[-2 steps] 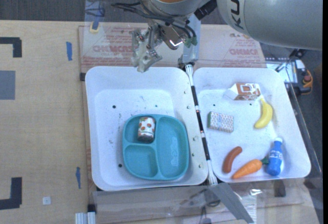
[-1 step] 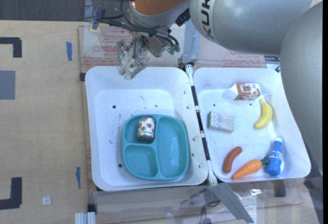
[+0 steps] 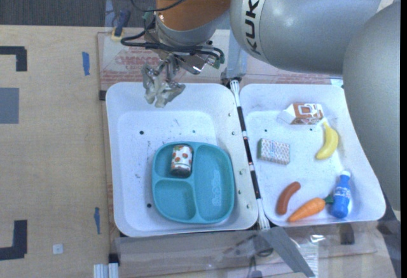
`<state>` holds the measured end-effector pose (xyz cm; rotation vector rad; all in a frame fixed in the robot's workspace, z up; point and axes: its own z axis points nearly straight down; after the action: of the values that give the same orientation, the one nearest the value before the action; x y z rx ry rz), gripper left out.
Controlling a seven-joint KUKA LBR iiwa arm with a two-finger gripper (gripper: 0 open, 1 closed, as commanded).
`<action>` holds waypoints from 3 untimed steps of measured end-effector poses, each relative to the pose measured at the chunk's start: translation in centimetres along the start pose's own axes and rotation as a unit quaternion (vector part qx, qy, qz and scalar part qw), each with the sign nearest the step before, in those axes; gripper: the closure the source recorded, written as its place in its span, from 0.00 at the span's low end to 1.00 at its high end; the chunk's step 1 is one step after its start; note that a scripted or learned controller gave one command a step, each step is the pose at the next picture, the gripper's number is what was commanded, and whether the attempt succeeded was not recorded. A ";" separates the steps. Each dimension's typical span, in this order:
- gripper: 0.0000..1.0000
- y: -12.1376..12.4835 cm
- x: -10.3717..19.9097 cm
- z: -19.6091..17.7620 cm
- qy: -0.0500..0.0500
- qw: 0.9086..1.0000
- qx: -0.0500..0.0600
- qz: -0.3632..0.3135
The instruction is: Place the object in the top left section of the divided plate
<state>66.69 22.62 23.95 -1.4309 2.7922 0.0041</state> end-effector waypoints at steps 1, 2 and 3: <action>1.00 -0.7 0.8 -6.9 -0.003 0.999 0.002 -0.048; 1.00 -0.4 0.6 -1.0 0.000 0.982 0.000 -0.187; 1.00 -0.6 0.5 -2.3 -0.005 0.983 0.002 -0.183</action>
<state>66.85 21.85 26.26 -1.9116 2.4737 0.0060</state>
